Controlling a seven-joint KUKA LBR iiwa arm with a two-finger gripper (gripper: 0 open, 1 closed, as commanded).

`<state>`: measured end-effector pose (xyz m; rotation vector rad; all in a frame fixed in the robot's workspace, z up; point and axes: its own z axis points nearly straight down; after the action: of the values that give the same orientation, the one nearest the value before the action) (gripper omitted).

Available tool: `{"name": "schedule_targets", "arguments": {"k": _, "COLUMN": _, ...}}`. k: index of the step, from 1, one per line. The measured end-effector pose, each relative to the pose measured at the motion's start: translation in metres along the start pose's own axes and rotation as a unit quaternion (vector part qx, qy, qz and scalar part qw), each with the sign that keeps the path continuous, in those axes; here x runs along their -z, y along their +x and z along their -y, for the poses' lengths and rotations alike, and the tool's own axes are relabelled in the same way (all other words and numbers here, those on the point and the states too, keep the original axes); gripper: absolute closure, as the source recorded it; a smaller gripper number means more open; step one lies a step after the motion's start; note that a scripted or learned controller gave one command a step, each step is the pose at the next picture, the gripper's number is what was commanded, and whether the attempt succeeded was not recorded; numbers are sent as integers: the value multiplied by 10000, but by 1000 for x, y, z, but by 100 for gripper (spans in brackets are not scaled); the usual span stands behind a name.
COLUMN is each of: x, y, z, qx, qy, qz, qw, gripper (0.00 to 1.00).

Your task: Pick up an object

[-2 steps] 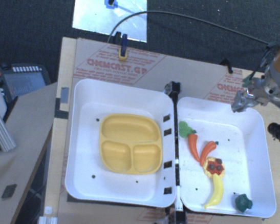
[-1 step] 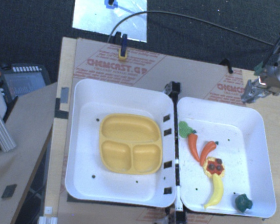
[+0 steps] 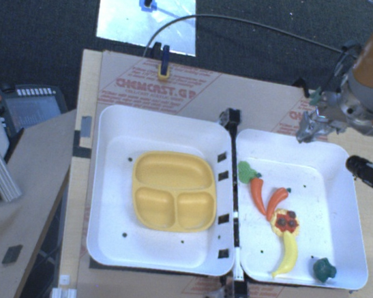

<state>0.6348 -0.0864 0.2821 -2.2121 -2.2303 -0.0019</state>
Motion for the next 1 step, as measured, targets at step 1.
{"name": "schedule_targets", "arguments": {"k": 1, "x": -21, "y": 47, "z": 24, "qx": -4, "qy": 9, "qz": 1, "qw": 10000, "gripper": 100}}
